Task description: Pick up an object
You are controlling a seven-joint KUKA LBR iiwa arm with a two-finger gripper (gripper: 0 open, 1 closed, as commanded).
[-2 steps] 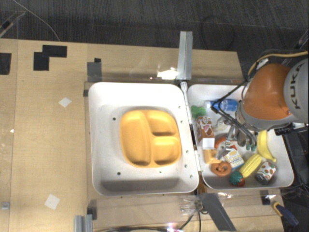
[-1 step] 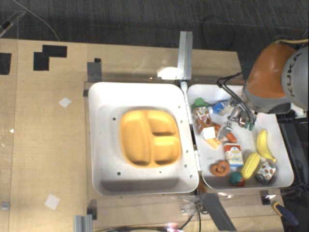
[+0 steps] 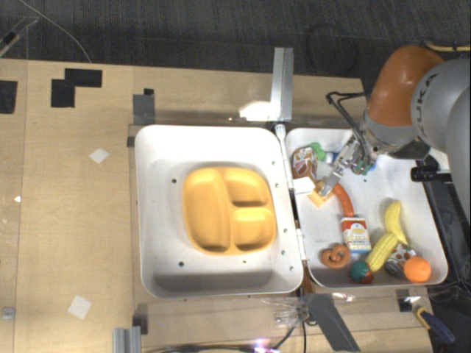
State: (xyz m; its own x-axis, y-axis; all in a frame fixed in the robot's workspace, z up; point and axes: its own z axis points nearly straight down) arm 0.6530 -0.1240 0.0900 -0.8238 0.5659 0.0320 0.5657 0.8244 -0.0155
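So in the camera view the hand [image 3: 329, 184] is down in the right bin [image 3: 434, 219], near its upper left part. Its tips sit right over a small yellow block [image 3: 318, 195], with an orange carrot-like stick [image 3: 344, 199] just beside, running down and to the right. Can't tell how wide the hand is, honestly, too small and blurry. Nothing visibly gripped. The little carton [image 3: 355, 235] has a label but I can't read it. The yellow tray [image 3: 227, 208] sits in the left bin [image 3: 158, 197].
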